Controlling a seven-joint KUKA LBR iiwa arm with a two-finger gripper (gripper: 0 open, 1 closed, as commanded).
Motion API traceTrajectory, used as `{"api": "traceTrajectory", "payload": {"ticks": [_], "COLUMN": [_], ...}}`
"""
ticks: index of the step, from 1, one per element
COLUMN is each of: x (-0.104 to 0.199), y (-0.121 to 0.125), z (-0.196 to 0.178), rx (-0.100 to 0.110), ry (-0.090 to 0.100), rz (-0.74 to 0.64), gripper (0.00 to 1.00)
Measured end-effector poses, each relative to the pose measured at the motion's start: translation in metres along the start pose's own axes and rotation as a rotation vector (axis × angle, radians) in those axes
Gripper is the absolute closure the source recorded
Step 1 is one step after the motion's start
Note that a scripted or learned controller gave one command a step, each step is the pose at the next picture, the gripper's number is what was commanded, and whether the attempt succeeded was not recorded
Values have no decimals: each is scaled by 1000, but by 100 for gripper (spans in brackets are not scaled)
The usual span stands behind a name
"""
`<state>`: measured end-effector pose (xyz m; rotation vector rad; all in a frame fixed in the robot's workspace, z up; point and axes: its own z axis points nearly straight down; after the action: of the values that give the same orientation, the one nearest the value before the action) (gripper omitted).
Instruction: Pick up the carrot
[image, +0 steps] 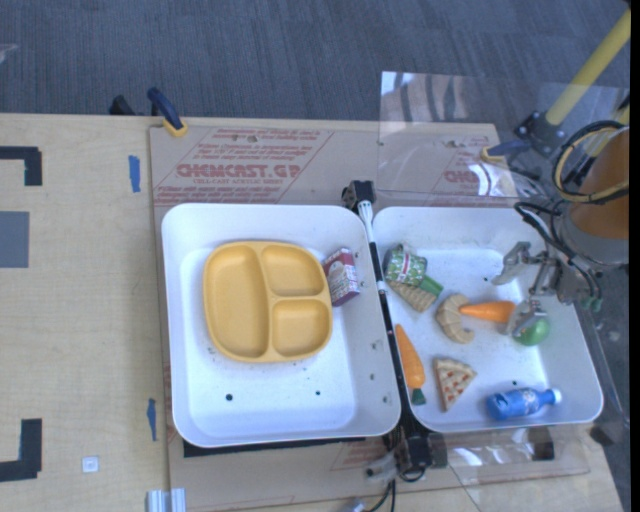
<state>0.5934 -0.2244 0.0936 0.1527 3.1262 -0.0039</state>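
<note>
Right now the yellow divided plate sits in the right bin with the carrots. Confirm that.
Wrong bin. The camera view shows the yellow divided plate in the left bin; the carrots lie in the right bin.

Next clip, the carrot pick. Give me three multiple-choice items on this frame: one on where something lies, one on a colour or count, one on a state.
1. Where does the yellow divided plate lie?
A. In the left bin
B. In the right bin
C. On the cardboard behind the bins

2. How many orange carrots are in the right bin?
A. None
B. One
C. Two

3. How does the blue bottle rest?
A. Upright on its base
B. On its side on the bin floor
C. Held up by the gripper

Key:
1 A: the plate sits on the floor of the left bin, beside a dark red can.
2 C: one carrot lies along the bin's left wall, another carrot lies near the gripper.
3 B: the bottle lies lengthwise near the front right corner, apart from the gripper.
</note>
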Motion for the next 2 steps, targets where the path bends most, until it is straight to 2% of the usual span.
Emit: {"api": "traceTrajectory", "payload": {"ticks": [1,2], "x": [-9,-16], "y": [20,3], "z": [5,6], "rx": [0,0], "ry": [-1,0], "rz": [-4,264], "gripper": [0,0]}}
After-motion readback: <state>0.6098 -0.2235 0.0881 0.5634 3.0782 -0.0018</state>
